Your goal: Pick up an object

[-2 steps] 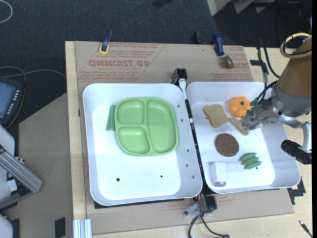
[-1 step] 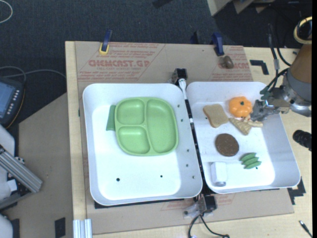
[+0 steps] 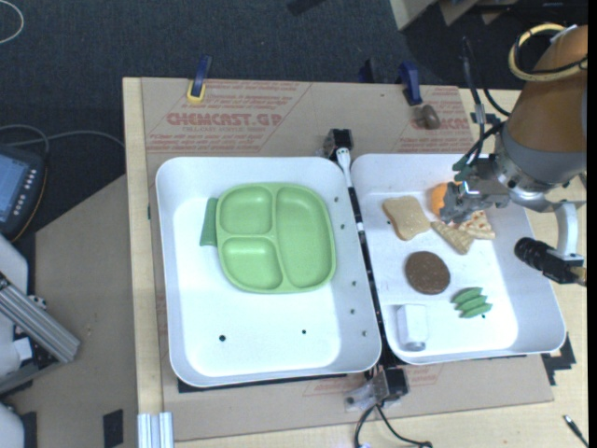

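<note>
**Arm low over the right bin's far corner**

Brown protective paper covers the bench, and along its far edge a repeated red print reads "CHEMCAST G P", with smaller lines beneath too fine to read.

Nearest the camera, in the right bin, a small clear cup lies on its side near the front wall. Just beyond it to the right lies a green pea pod, and a round brown cookie sits beside that, closer to the bin's middle.

In the left bin, a green divided plate with three compartments rests toward the far half.

Farther back in the right bin, a tan slice of bread lies near the divider. A cracker lies to its right, and an orange piece sits just behind it, partly hidden. The gripper hangs right over these two; whether its fingers are spread or closed cannot be told, and nothing is visibly between them.

At the bench's far edge stand a yellow-jawed clamp and a blue clamp.
</note>
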Robot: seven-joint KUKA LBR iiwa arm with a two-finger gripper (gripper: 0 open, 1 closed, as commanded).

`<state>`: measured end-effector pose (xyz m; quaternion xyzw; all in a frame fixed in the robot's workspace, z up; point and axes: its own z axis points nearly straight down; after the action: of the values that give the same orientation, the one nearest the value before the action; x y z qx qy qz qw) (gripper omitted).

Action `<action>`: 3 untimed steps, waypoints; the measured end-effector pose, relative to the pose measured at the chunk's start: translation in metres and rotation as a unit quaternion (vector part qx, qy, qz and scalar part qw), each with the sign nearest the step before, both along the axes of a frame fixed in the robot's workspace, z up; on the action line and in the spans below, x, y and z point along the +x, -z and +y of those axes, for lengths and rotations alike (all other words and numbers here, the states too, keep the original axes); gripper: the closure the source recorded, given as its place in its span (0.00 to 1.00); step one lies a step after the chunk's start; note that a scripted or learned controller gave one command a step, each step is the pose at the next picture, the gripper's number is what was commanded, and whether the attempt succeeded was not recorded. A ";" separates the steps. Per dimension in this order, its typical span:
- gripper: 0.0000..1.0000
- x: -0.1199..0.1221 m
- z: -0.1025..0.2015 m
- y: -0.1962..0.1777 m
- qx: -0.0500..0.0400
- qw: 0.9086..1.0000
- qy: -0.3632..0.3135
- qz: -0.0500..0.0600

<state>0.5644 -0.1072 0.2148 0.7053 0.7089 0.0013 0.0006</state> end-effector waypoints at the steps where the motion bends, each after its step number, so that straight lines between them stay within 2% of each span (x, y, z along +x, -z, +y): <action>1: 1.00 0.023 0.059 -0.007 0.000 1.000 -0.001 -0.001; 2: 1.00 0.029 0.108 -0.021 0.000 1.000 -0.001 -0.001; 3: 1.00 0.026 0.101 0.001 -0.001 1.000 0.003 0.004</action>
<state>0.5904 -0.0066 0.2139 0.7074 0.7068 -0.0017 -0.0016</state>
